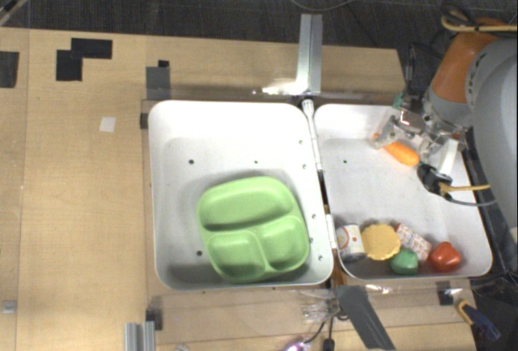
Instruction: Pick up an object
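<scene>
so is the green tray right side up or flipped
Right side up: the green tray in the left bin shows its three hollow compartments facing up.

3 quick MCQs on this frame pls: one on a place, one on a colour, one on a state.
1. Where does the divided tray lie?
A. left bin
B. right bin
C. on the bench

2. What colour is the object at the gripper?
A. blue
B. orange
C. white

3. How does the divided tray sit?
A. flipped over
B. standing on edge
C. flat, open side up

Answers: 1 A, the green tray lies in the left bin. 2 B, the orange object lies by the gripper in the right bin. 3 C, its three compartments face up.
</scene>
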You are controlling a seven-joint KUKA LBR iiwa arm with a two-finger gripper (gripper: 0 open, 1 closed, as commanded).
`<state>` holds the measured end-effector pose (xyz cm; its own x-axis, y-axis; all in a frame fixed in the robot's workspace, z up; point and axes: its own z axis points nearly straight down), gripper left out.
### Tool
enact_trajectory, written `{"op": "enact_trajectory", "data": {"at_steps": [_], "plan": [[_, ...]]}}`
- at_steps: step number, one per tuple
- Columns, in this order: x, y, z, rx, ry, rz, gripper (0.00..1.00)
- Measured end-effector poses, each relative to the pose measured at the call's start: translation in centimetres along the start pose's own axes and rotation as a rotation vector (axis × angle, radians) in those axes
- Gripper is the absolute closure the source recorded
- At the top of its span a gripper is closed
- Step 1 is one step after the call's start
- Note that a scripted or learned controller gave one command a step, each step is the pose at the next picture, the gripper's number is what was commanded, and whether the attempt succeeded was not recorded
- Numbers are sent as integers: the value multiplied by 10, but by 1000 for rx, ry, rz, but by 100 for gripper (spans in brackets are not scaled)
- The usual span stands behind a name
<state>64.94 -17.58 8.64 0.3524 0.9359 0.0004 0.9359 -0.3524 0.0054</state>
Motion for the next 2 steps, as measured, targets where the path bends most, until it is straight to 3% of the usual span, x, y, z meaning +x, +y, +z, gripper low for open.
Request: {"op": "enact_trajectory", "data": {"at_steps": [1,2], "plan": [[0,-2,-9,11,-3,-9,100],[31,-23,-111,1,1,-55,100]]}}
